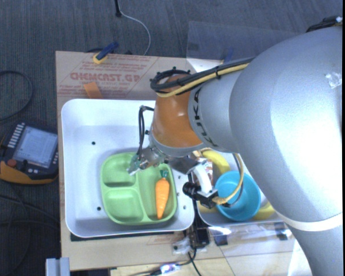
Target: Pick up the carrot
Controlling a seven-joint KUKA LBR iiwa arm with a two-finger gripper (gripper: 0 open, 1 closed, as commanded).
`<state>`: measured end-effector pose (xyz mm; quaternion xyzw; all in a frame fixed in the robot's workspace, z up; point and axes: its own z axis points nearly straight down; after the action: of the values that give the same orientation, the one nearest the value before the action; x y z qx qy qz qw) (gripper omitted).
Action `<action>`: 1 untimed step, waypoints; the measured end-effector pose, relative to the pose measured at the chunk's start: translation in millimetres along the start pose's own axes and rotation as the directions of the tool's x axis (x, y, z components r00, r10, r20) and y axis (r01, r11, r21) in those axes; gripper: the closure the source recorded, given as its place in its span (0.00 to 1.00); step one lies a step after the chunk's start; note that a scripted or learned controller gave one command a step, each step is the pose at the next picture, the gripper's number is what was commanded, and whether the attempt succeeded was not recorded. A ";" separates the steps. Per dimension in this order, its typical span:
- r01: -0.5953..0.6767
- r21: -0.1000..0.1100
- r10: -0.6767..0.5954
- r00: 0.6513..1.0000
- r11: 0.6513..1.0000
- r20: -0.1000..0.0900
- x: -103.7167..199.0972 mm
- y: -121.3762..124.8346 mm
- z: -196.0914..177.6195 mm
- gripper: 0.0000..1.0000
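I note the carrot (162, 197) lying free in the green tray's (123, 203) right compartment; gripper (139, 164) hovers just far-left of it, finger state indiscernible, presumably approaching.

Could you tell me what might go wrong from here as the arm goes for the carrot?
The carrot lies in the right compartment of the green tray, close to its wall, so a finger may strike the divider or rim rather than close around it. The gripper sits over the tray's upper edge, left of the carrot, so it could close short of it. The tray may also shift in the white bin.
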<state>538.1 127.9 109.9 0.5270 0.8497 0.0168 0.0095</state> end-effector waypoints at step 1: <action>-0.002 0.005 0.002 1.000 1.000 -0.004 1.4 -1.0 -5.0 1.00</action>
<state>536.4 128.7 114.9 0.5277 0.8493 0.0159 0.0063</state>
